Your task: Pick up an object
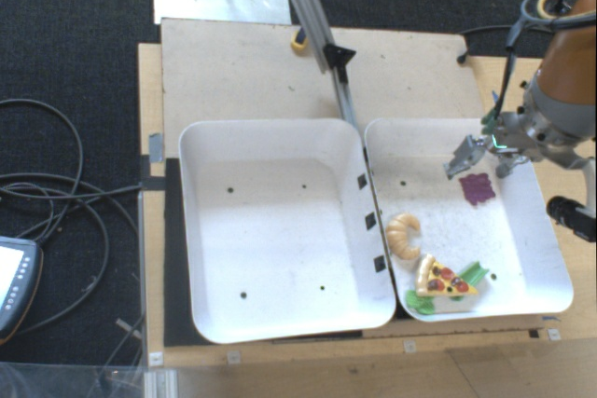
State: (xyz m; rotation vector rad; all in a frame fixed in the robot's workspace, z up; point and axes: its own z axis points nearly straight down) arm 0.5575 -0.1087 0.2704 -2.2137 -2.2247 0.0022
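Looking down on the bench, we see two white bins side by side. The left bin has only a few dark specks on its floor. The right bin holds three things: a purple piece toward its far right, a croissant near the divider on its left, and a pizza slice with a green item beside it at the near edge.

The arm reaches in from the right, and the gripper hangs over the far part of the right bin, just above the purple piece. We see its fingers spread apart with nothing between them; whether they touch the purple piece we cannot tell.
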